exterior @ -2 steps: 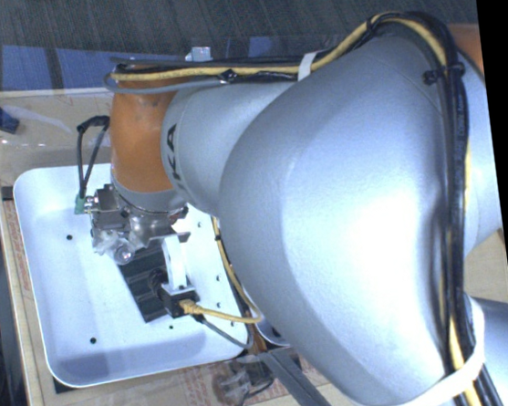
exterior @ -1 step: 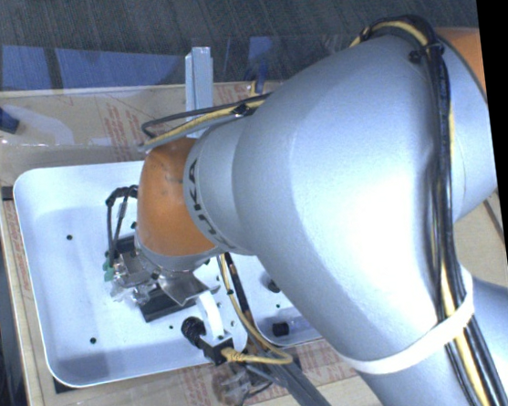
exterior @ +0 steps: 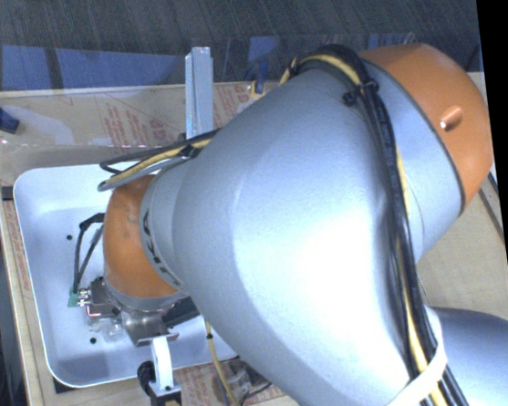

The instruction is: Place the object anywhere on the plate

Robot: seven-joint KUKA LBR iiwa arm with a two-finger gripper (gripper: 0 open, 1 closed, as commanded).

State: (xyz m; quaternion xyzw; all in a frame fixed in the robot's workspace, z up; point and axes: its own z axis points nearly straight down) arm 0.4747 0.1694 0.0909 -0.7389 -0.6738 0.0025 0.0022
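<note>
My pincer (exterior: 112,321) hangs low over the left white bin (exterior: 46,269), near its lower-left part, and my own wrist and the orange band (exterior: 131,249) above it cover most of it. I see metal parts and a small green board at the wrist's left edge, but how wide the pincer stands and whether it has hold of anything I cannot tell. The object I am meant to place and the plate are both hidden from me, somewhere under my bulk or beyond it; I cannot say where either lies.

Judging by my posture, reaching deep across from the right with the wrist pressed down close to the bin floor, I take this to be either the pick or the set-down, and I cannot settle which. The next move, I judge, calls for a straight lift out of the bin so that the floor comes into sight, and only then a check of what the pincer carries.

Outward from there, black cables (exterior: 89,241) loop off the wrist over the white floor. My large grey arm (exterior: 306,255) spans the middle and right. The wooden bench (exterior: 86,103) frames the bin, with an upright metal bar (exterior: 199,94) behind it.
</note>
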